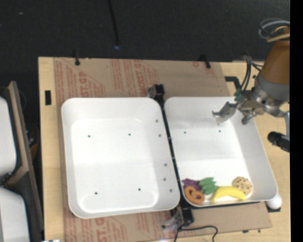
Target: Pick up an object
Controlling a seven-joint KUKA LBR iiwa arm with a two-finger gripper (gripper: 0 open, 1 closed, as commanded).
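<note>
banana long axis left-right, near edge of right bin | gripper fingers: can't tell

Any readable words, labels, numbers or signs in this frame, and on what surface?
Red print runs along the edges of the cardboard sheet under the two bins: too blurred and turned to read.
Right bin, left bin and the toy food pieces: no text seen.
</note>
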